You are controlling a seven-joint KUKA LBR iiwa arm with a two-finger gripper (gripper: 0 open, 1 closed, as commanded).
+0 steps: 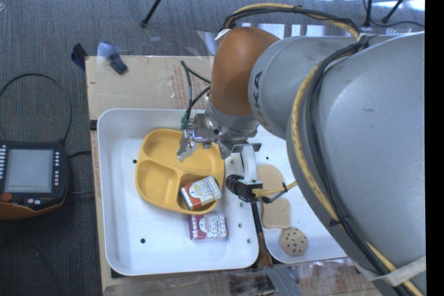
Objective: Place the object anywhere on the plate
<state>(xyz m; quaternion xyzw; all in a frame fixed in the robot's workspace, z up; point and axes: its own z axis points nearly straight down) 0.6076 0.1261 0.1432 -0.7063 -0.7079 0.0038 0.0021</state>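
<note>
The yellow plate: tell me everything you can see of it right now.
The yellow plate is a divided tray of what looks like glossy plastic, with raised ridges forming compartments. It lies flat in the left white bin. A small carton sits in its lower right compartment. The arm's hand hovers over its upper right edge, hiding that part.

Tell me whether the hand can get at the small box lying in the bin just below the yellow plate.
Probably yes. The small box lies flat on the left bin's floor, apart from the box on the yellow plate, with open space above it. The hand hangs close by, over the plate's right edge.
</note>
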